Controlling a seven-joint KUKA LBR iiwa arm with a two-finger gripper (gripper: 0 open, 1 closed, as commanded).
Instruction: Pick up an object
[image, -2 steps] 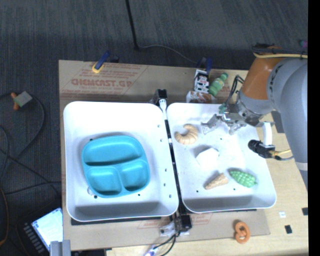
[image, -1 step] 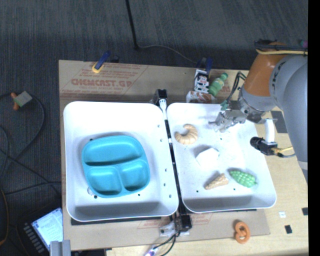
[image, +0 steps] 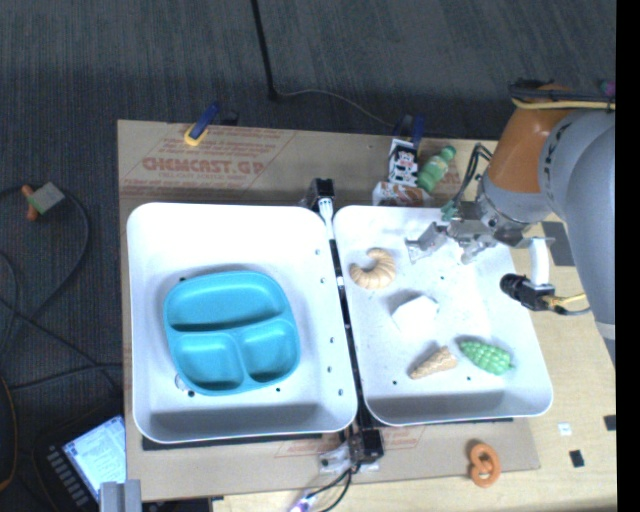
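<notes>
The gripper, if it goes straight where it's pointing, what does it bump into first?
The gripper seems to point left and down into the right bin. Going on, it would probably meet the croissant first, or bare bin floor short of it; depth is hard to judge from above.

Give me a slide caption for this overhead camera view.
Gripper hovers over right bin holding croissant, cone and grapes; blue tray fills left bin.
</notes>
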